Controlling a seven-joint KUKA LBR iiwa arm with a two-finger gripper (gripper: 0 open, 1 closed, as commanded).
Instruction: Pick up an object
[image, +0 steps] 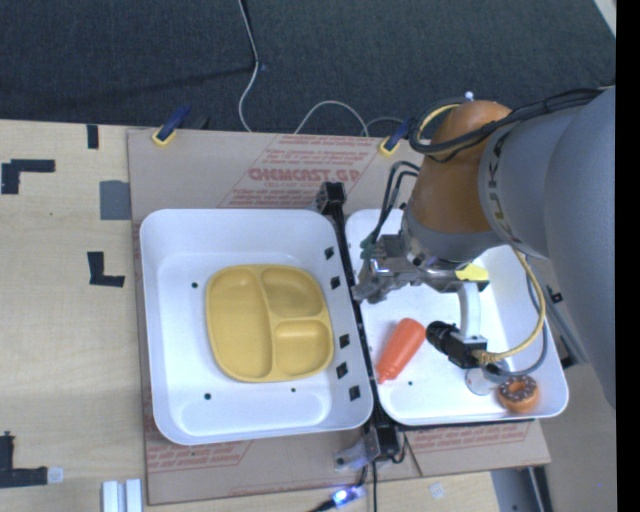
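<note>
The big grey arm (570, 170) is closest, high over the right bin (430, 398), with its orange band above the wrist. Its hand (383, 272) hangs by the bin's left wall, near the orange carrot toy (398, 348), likely so it can drop down for a grab. It is hard to tell if the hand is wide or narrow (it faces away). The carrot lies loose on the bin floor. A small round brown thing (518, 392) sits in a corner. The yellow plate (268, 322) rests flat in the left bin (160, 240). Both bins sit on brown card (290, 170) on the pale table (60, 300), and dark carpet (120, 50) lies beyond.
</note>
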